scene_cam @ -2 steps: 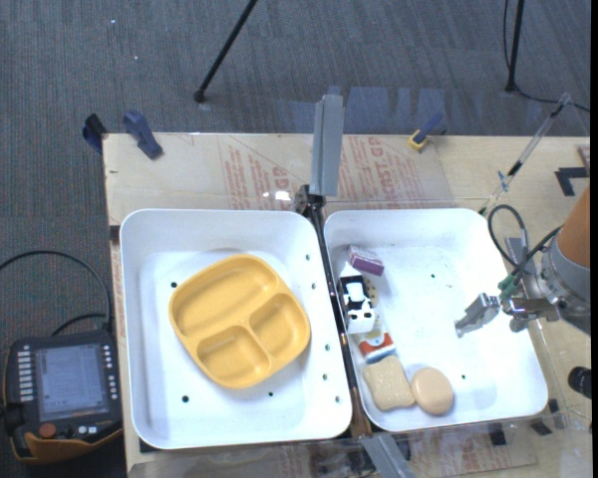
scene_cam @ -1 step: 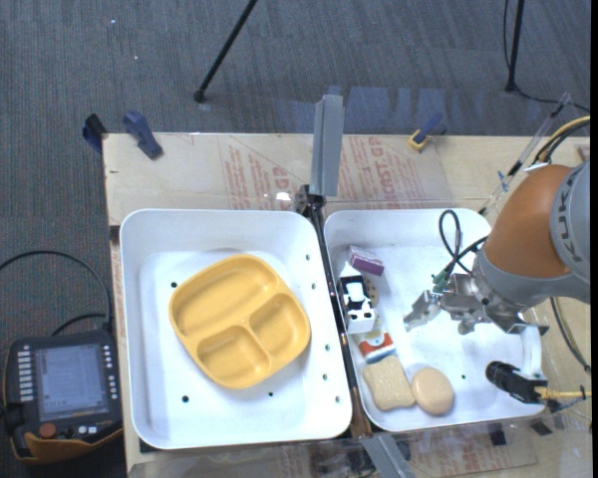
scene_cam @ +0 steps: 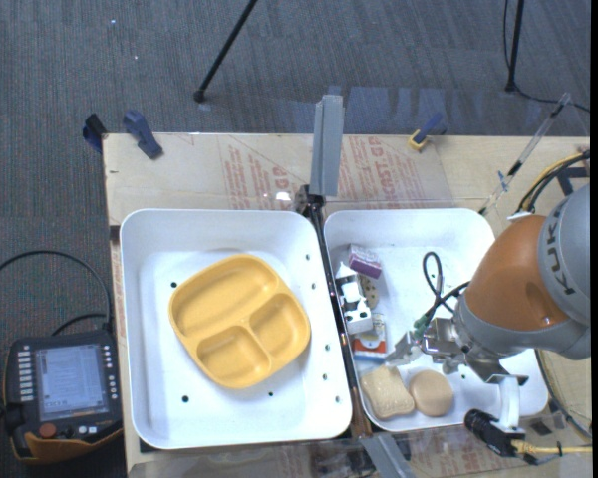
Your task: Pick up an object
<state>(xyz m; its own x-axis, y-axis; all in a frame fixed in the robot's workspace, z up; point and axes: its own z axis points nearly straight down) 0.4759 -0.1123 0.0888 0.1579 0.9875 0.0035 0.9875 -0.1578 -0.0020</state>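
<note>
The right bin point(scene_cam: 458, 229) holds several small things: a purple-topped box point(scene_cam: 365, 263), a black-and-white item point(scene_cam: 353, 302), an orange-red packet point(scene_cam: 370, 341), and two tan bread-like pieces point(scene_cam: 387, 392) point(scene_cam: 432, 392) near the front wall. My gripper point(scene_cam: 426, 345) hangs low over the bin's middle front, just above and between the packet and the tan pieces. Nothing shows between its fingers. A black cable loop point(scene_cam: 434, 270) lies behind it.
The left bin point(scene_cam: 145, 267) carries a yellow three-compartment plate point(scene_cam: 239, 319). A grey upright post point(scene_cam: 327, 147) stands at the back between the bins. The arm's orange band point(scene_cam: 513, 277) covers the right bin's right side. A teach pendant point(scene_cam: 65, 381) lies on the floor left.
</note>
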